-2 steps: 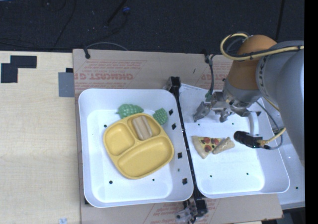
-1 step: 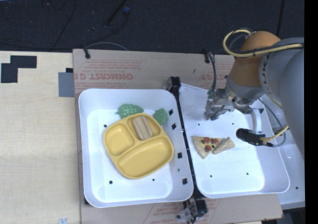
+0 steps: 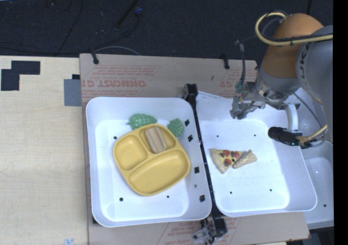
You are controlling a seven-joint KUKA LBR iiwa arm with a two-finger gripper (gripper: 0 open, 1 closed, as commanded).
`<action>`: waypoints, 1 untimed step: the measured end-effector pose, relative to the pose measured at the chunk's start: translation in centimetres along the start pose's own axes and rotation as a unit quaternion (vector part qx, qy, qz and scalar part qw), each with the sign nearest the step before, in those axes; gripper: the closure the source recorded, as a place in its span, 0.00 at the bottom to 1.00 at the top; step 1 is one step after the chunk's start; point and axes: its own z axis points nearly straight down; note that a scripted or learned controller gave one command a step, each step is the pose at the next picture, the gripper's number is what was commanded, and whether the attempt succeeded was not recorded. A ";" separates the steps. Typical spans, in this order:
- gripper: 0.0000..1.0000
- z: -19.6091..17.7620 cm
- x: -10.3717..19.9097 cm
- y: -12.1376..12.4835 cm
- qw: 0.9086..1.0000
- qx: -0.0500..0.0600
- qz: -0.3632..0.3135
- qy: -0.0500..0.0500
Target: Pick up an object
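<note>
Pizza slice (image 3: 232, 158), a toy one, lies flat on the floor of the right bin (image 3: 272, 195), roughly in its middle and nothing touching it. The gripper (image 3: 240, 109) hangs above that bin's far rim, well apart from the slice; whether the jaws are spread or pressed together I cannot tell. Left of the slice, in the left bin (image 3: 103, 195), a yellow divided plate (image 3: 141, 176) carries a hot dog (image 3: 156, 139), with two green toys (image 3: 142, 120) at its far edge. Judging by this, nothing is lifted yet: approach, grasp and raise all remain.
</note>
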 end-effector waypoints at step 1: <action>1.00 -4.6 -0.1 0.1 1.000 0.000 0.000 0.000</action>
